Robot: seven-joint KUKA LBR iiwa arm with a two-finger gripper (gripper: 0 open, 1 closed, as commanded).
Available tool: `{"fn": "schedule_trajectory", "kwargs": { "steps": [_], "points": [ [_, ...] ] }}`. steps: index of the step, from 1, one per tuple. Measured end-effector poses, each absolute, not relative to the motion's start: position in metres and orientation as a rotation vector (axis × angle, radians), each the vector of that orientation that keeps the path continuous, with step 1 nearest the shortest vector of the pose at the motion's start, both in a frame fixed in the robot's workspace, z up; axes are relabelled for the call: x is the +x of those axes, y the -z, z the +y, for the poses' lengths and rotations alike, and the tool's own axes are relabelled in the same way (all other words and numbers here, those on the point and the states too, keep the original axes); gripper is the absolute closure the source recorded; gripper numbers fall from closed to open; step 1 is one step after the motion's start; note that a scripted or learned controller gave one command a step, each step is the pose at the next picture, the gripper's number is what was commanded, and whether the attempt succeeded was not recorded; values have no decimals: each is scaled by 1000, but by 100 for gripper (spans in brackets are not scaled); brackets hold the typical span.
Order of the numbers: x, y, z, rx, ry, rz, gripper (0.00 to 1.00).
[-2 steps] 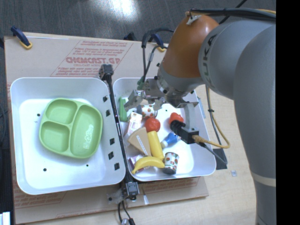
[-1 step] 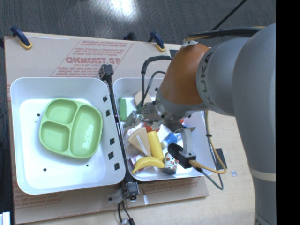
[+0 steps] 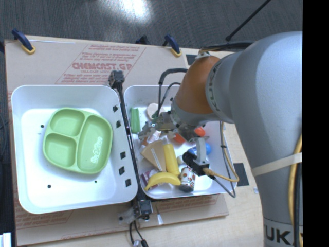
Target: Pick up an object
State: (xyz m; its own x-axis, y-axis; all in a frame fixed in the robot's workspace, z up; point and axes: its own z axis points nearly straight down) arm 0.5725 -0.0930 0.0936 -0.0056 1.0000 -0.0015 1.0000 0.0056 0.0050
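1. The end effector [image 3: 160,121] is low in the right-hand shallow white plastic bin [image 3: 218,187], at that bin's upper middle, amid the clutter there; its state cannot be told, as the wrist and the clutter hide it.
2. Above it the grey arm with its orange band [image 3: 198,89] reaches in from the right and covers much of the bin's right side.
3. Just beside the end effector, toward the bins' shared wall, stands a green upright object [image 3: 135,120] at the bin's left edge.
4. Below the end effector lies a tan wedge-shaped piece [image 3: 152,153], with a yellow banana-like object [image 3: 170,157] lying against it and a second yellow banana [image 3: 163,179] curved along the bin's near edge.
5. Right of the bananas sits a small dark-and-white can-like object [image 3: 187,178]; a blue object [image 3: 200,151] and a red-orange one [image 3: 199,132] lie near the arm.
6. The left-hand white bin [image 3: 31,189] holds a pale green divided plastic plate [image 3: 78,141] with three compartments, lying flat, well apart from the end effector.
7. Both bins rest on a brown cardboard sheet with red print [image 3: 103,63] on the table, held at the far edge by blue-and-yellow clamps [image 3: 24,41].
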Motion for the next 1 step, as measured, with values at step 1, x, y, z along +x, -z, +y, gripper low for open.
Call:
{"fn": "schedule_trajectory", "kwargs": {
  "steps": [1],
  "points": [
    [572, -103, -92, 2207, 3, 2235, 100]
  ]
}}
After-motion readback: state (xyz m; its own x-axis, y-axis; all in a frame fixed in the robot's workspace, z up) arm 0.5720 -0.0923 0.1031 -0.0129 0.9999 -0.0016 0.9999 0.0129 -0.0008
